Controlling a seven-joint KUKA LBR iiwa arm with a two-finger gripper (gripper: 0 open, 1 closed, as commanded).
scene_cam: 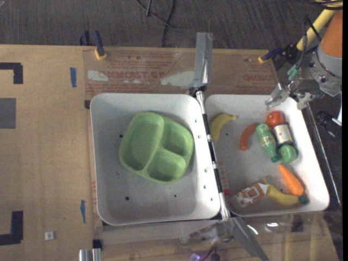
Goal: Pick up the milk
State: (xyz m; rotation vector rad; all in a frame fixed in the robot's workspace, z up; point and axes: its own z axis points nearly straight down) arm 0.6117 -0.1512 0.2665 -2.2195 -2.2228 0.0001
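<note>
- Bench point(43, 145): brown board carrying two white bins side by side, split by a metal divider point(202, 64).
- Left bin point(109, 200): holds a green plate point(156, 146) with three compartments, set near the middle. Bare floor lies on all sides of it, widest along the near edge.
- Right bin point(321, 197): crowded along its right half and near edge; the centre and near-left floor are open.
- Milk point(250, 194): a small carton lying on its side at the near-left corner of the right bin, close to the near rim and the divider wall. Room to its far side is open.
- Banana point(283, 196) lies just right of the milk, apparently touching its end. A carrot point(291, 180) sits just beyond it, tilted.
- Second banana point(220, 125) rests at the far-left of the right bin, against the divider.
- Orange pepper point(247, 137), green bottle point(266, 140), tomato point(275, 118), a can point(284, 134) and a green item point(289, 154) are clustered at the far right.
- Gripper point(284, 93): hangs over the far-right rim of the right bin, well apart from the milk. Its fingers appear spread, with nothing between them.
- Arm point(331, 42) enters from the upper right, with cables alongside.
</note>
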